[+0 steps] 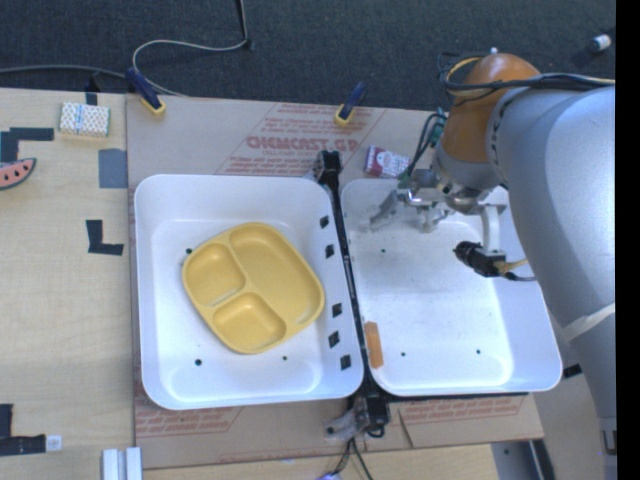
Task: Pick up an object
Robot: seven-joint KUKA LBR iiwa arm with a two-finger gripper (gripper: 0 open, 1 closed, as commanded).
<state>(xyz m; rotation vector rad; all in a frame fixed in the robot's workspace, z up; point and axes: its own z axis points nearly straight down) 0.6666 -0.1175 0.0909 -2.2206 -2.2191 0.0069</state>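
A small orange object (372, 344) lies in the right bin (520, 368), against its left wall near the front. In the left bin (160, 368) rests a yellow divided plate (252, 286). My gripper (405, 215) hovers over the back left part of the right bin, well behind the orange object. Its two fingers (381, 213) are spread apart and nothing sits between them. The grey arm with its orange band (480, 98) comes in from the right and covers the bin's back right corner.
A small red and white packet (384, 160) lies on the cardboard just behind the bins. Two yellow-blue clamps (146, 89) (350, 104) sit at the back. A black divider (340, 268) runs between the bins. A black cable end (478, 258) hangs from the arm.
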